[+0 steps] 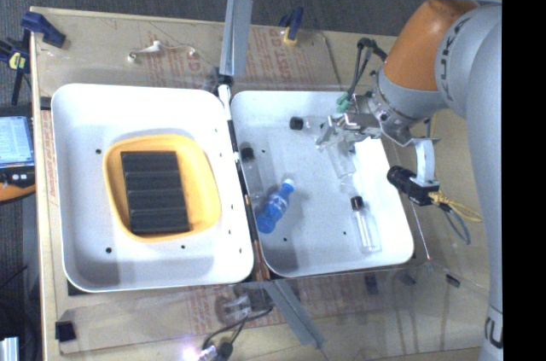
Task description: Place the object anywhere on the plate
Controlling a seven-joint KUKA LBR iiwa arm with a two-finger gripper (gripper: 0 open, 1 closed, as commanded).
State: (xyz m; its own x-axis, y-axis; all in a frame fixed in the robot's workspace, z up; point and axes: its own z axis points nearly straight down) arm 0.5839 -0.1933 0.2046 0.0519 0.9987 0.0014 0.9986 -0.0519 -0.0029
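A yellow plate (114,180) lies in the left bin (77,107), and a black ridged rectangular piece (155,191) rests on its middle. In the right bin (388,244) a blue bottle (273,206) lies tilted near the left wall. A clear vial with a black cap (364,224) lies near the right wall. My gripper (339,129) hangs over the upper middle of the right bin, above a faint clear object (343,164) that is hard to make out. I see nothing clearly held in it.
Two small black caps (296,123) (246,153) sit in the right bin's upper left part. The arm's orange band (418,52) looms over the bin's far right corner. A black cable connector (409,183) hangs at the right rim. Clamps stand along the bench's far edge.
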